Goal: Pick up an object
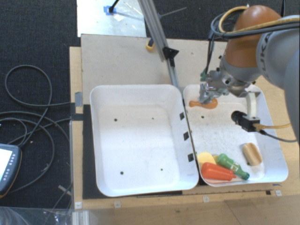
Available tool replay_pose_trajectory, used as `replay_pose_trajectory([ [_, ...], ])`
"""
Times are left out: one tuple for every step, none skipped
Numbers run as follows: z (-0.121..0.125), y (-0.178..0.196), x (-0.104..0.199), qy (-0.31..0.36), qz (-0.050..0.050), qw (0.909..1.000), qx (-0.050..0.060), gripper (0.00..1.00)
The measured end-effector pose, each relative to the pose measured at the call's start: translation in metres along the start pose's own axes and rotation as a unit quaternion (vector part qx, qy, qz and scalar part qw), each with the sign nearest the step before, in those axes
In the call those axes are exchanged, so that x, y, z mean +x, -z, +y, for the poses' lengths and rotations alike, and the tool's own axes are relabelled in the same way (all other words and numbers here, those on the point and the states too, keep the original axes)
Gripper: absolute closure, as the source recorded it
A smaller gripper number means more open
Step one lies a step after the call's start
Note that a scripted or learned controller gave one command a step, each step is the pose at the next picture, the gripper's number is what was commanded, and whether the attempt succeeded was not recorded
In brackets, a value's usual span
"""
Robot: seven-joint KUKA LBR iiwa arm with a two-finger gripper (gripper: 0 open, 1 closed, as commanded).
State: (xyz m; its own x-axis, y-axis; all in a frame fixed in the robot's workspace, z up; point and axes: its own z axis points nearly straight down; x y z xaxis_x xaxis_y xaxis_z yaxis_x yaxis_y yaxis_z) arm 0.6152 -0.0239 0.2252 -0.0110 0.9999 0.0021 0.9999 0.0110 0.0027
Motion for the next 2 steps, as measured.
replay_pose_trajectory([
  [-0.002,0.011,0.049,0.000,0.000,1.0000,0.000,1.00],
  [-0.009,0.017,0.108,0.000,0.001,1.0000,0.001,1.00],
])
